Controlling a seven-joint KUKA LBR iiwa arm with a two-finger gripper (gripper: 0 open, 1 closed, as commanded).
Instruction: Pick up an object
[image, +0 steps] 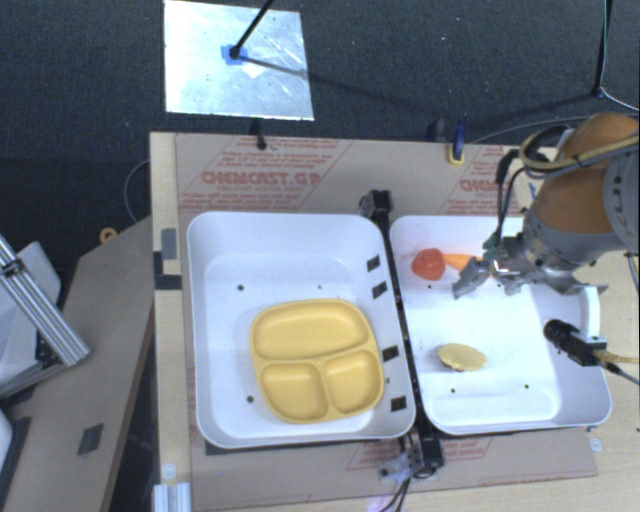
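In the right bin (520, 400) lie three small objects. A red round piece (430, 264) sits near the bin's back left, with an orange carrot-like piece (458, 262) touching its right side. A flat yellow oval piece (461, 356) lies nearer the front. My gripper (490, 280) hangs over the back of this bin, just right of the orange piece, open with nothing between its fingers. Its left fingertip (466, 285) is close to the orange piece.
The left bin (230, 250) holds a yellow divided tray (316, 358). A black divider (392, 300) runs between the bins. The arm's orange band (585, 180) and a black cable fitting (572, 342) overhang the right bin's right side.
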